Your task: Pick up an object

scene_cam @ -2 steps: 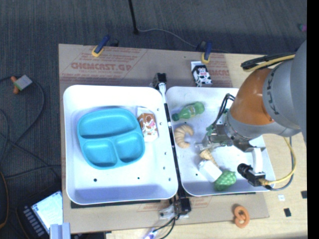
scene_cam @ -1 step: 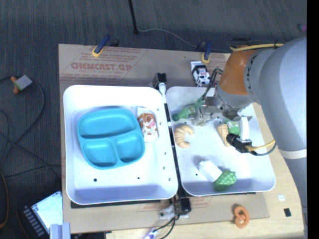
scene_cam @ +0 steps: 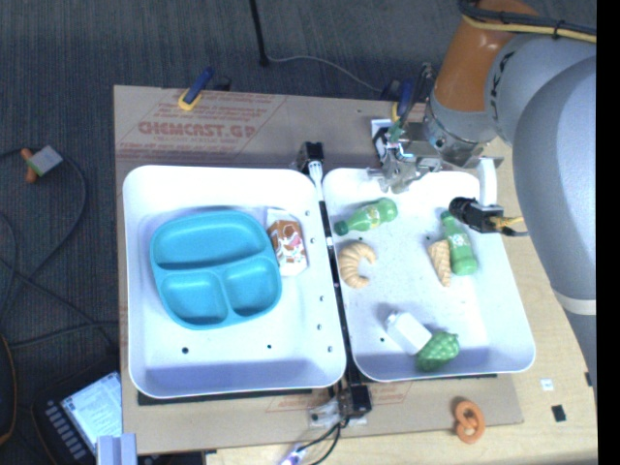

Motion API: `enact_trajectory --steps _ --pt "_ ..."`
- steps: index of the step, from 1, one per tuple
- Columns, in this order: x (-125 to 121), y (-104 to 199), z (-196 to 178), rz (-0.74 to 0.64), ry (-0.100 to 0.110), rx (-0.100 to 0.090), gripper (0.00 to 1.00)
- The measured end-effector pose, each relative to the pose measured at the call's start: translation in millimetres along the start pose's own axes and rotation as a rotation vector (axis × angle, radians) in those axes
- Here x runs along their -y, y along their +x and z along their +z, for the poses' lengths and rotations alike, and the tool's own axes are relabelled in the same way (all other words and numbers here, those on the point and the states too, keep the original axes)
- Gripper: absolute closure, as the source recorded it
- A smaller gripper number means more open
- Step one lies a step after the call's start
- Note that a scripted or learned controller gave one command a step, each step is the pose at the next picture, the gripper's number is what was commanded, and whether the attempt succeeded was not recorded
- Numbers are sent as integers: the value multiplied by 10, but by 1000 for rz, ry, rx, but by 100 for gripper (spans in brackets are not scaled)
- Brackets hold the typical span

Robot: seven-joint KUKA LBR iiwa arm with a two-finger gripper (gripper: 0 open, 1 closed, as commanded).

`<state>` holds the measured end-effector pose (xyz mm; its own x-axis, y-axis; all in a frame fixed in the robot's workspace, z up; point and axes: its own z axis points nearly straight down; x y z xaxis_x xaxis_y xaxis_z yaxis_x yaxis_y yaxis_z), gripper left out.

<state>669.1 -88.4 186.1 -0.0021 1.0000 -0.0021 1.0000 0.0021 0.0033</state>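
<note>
Nearest the camera, a small orange pretzel-shaped toy (scene_cam: 468, 419) lies on the tabletop (scene_cam: 552, 381), just outside the right bin (scene_cam: 484, 308). Inside that bin, at its near edge, a white block (scene_cam: 407, 331) touches a bumpy green toy (scene_cam: 438, 350). Farther in, a croissant (scene_cam: 356, 262) lies by the bin's left wall, and a tan cone (scene_cam: 442, 261) lies against a green bottle (scene_cam: 460, 247) on the right side. Beyond the croissant lies a second green bottle (scene_cam: 368, 217), on its side and tilted. It is the object closest to my pincer (scene_cam: 395, 174), which hangs over the far rim of the right bin, just beyond that bottle and a little to its right, not touching it. I cannot tell whether my pincer is released or clenched. The left bin (scene_cam: 194, 356) holds a blue divided plate (scene_cam: 215, 264) with a small brown-and-white packet (scene_cam: 287, 242) beside it.
</note>
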Motion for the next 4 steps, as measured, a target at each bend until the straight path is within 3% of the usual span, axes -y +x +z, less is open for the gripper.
enact_trajectory --steps 1,2,3,4 --pt "9 -5 14 1 3 0 0" --pt "1005 212 17 2 5 -2 0" --pt "1016 -298 984 3 -2 0 0" --pt "1012 -306 884 4 -2 2 100"
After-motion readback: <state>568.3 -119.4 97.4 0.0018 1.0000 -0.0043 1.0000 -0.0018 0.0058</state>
